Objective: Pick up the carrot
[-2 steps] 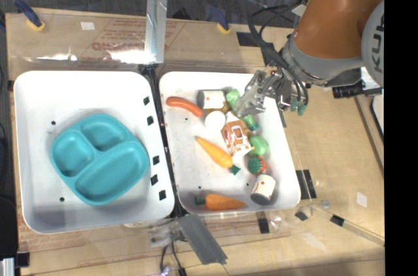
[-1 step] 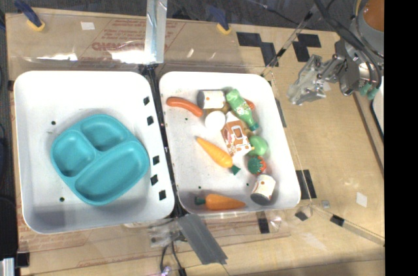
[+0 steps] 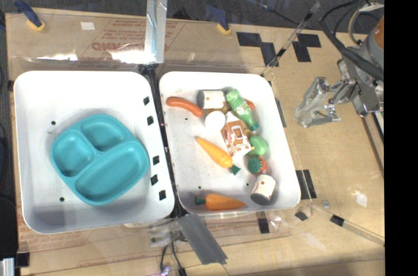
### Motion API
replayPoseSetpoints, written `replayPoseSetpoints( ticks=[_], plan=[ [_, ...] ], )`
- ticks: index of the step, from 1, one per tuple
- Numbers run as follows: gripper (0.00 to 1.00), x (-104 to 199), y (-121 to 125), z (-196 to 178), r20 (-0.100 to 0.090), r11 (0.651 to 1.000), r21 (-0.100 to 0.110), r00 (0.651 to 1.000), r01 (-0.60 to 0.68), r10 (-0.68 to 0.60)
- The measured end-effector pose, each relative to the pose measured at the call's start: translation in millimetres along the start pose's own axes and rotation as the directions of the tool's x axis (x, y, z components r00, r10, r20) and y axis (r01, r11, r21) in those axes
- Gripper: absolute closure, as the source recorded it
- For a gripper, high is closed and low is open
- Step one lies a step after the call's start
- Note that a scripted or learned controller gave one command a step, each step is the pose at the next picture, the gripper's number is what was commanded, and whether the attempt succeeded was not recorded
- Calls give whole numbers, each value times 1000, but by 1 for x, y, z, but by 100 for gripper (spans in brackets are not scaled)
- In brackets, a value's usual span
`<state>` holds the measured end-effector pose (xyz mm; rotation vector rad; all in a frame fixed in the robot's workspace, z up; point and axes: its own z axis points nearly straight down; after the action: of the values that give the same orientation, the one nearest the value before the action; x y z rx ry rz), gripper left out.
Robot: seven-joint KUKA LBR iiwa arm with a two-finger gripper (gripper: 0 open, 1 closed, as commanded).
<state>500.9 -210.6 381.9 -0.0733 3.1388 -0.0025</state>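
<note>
The gripper (image 3: 318,105) is hanging outside the right bin (image 3: 282,138), fingers apart, gripping nothing. Two carrots are lying there; the middle carrot (image 3: 217,153) is crowding a toy carton (image 3: 236,136), risking a snagged grab.

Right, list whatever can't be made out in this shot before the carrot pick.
- Gripper: too small and pale in the camera view to tell how it stands.
- Arm: cut off by the right edge.
- Carrot: its green tip partly tucked against the toy pile.
- Orange-white box: print too small to read.
- Teal plate: fully readable.
</note>
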Motion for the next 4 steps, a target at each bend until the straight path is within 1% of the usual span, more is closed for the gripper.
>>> replayPoseSetpoints(
  ticks=[1, 2, 3, 4],
  plan=[
    [100, -87, -4, -80, 4, 976, 3, 976, 216, -216],
    [100, -70, -1, 71, -2, 841, -5, 841, 542, -542],
    [100, -67, 1, -93, 3, 645, 7, 645, 764, -764],
    [100, 9, 1, 32, -1, 580, -10, 580, 814, -814]
  ],
)
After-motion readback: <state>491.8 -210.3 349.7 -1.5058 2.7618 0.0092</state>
